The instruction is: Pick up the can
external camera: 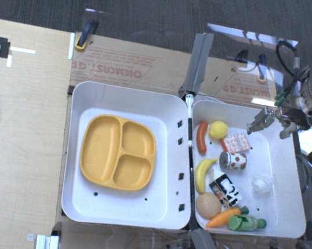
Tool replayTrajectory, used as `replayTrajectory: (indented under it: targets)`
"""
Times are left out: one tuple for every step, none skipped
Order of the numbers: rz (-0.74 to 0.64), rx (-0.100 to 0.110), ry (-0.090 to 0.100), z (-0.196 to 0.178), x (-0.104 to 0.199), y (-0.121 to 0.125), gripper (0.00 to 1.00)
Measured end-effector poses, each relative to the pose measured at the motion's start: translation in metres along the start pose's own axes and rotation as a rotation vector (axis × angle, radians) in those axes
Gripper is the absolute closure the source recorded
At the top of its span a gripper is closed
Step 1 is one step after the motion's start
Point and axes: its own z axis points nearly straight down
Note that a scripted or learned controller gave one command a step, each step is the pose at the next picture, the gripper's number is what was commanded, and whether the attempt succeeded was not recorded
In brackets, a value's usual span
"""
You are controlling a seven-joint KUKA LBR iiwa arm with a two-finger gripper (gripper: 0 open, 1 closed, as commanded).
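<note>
The can (pixel 235 160) lies on its side in the right bin (pixel 278 187), a small tin with a white, red and dark label, just below a red-and-white packet (pixel 236 143). My gripper (pixel 272 126) hangs above the bin's upper right part, up and to the right of the can and apart from it. Its two fingers stand spread, one at the left (pixel 256 123) and one at the right (pixel 287 131), with nothing between them.
Around the can lie a lemon (pixel 218 129), a red sausage (pixel 202 137), a banana (pixel 202 174), a black-and-white box (pixel 226 188), a round bun (pixel 208 205), a carrot (pixel 223 217) and a green bottle (pixel 246 223). The left bin (pixel 75 155) holds a yellow divided plate (pixel 118 152).
</note>
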Motion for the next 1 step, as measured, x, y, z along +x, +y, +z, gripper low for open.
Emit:
replayTrajectory:
  targets:
    - [-0.058, -0.002, -0.001, -0.0853, 0.0035, 0.0200, 0.00]
